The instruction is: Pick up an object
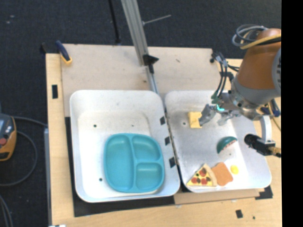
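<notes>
The gripper [204, 118] sits at the yellow block [194, 119] in the right bin [246, 181]; whether it is apart or clamped cannot be determined. Risk: a contact on the block's edge may push it aside instead of lifting it. Count: two bins, one blue plate [134, 162] in the left bin [94, 108], one yellow block, one pizza slice [201, 177], one orange piece [221, 173], one green piece [226, 144].

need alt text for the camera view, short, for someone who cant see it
A grey and orange robot arm reaches from the right over the right white bin, its gripper at a yellow block. That bin also holds a pizza slice and other toy foods; the left bin holds a blue divided tray.
</notes>
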